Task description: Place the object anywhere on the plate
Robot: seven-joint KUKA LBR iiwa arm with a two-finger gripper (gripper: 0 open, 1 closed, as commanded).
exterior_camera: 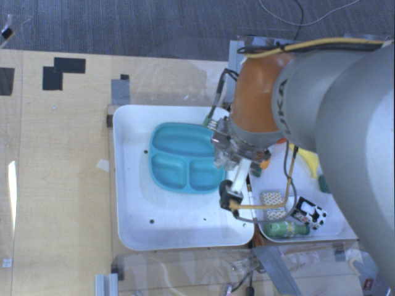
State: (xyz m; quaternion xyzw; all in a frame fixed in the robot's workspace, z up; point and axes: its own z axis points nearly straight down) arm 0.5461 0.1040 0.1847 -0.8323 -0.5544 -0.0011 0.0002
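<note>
Fingers (220, 160): over plate (179, 159) right rim; open or closed, cannot tell.
Object, axis: cannot tell.

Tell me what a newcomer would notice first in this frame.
The huge grey arm with its orange band looms on the right, over the right bin. Its gripper hangs at the right edge of the blue divided plate, which lies in the left bin. A green bottle lies at the right bin's near edge.
</note>
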